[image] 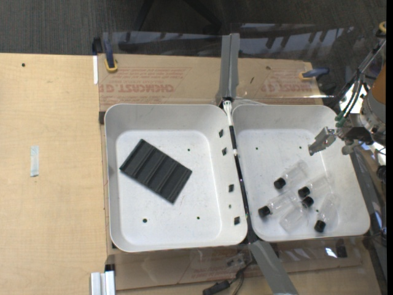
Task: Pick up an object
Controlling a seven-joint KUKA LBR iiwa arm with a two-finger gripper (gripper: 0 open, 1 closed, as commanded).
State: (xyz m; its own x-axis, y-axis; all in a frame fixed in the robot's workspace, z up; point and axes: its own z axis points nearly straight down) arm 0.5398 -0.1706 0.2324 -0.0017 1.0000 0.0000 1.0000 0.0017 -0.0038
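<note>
The gripper (336,137) is seen above the right bin (264,118), near its far right side, its fingers spread apart with nothing between them. Clear vials with black caps (298,201) are heaped below and left of it. A black ribbed panel (155,170) lies far to its left, in the left bin (123,118).

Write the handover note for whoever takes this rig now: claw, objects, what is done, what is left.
Claw: over the right bin's upper right part, nothing seen between its fingers; open or shut cannot be told.
Objects: dark ridged panel lies flat in the left bin; clear vials with black caps clustered in the right bin's lower part, below the claw.
Done: nothing picked.
Left: descend, grip one object, lift.
</note>
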